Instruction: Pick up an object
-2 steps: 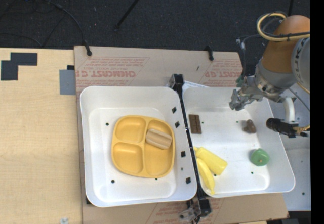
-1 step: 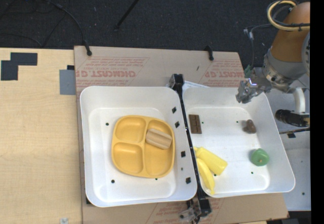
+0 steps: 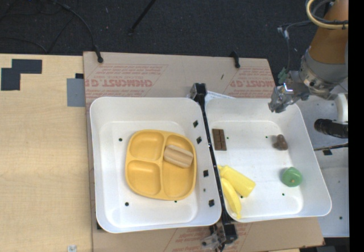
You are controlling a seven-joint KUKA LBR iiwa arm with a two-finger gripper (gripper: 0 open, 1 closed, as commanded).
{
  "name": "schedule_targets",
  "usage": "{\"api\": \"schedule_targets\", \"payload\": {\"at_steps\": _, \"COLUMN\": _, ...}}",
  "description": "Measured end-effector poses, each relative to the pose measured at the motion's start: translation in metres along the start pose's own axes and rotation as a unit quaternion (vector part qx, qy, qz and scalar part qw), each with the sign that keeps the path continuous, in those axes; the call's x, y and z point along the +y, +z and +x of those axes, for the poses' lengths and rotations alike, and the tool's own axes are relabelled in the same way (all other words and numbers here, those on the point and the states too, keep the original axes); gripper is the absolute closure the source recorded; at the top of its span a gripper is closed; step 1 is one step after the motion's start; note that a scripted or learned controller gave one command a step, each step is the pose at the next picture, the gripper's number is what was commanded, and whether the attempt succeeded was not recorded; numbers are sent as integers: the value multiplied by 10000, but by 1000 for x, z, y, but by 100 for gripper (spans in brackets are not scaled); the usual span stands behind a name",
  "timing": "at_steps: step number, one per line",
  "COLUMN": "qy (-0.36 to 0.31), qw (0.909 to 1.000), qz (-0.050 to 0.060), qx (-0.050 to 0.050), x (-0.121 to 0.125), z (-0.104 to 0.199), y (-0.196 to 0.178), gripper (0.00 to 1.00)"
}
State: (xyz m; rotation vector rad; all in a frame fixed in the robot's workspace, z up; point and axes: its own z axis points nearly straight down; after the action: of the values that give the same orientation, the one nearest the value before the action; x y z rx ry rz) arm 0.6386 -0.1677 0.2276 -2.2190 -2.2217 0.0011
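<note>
1. My gripper [image 3: 278, 103] hangs over the far right corner of the right bin [image 3: 318, 199]; whether it is open or closed I cannot tell.
2. Nothing is in its grasp that I can see, so I judge this the approach step.
3. Candidates in the right bin: a small brown lump [image 3: 280, 142] nearest me, a green round piece [image 3: 292, 177], a yellow object [image 3: 235, 187], a dark bar [image 3: 219, 139].
4. Next I should centre over the brown lump, then descend.

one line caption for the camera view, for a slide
Gripper at the right bin's back rim; yellow divided plate with a wooden block in the left bin.
</note>
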Motion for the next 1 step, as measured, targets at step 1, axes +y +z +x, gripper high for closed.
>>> {"api": "schedule_targets", "payload": {"at_steps": 1, "qy": -4, "qw": 10000, "qz": 17, "qx": 5, "x": -18, "z": 55, "y": -5, "gripper": 100}}
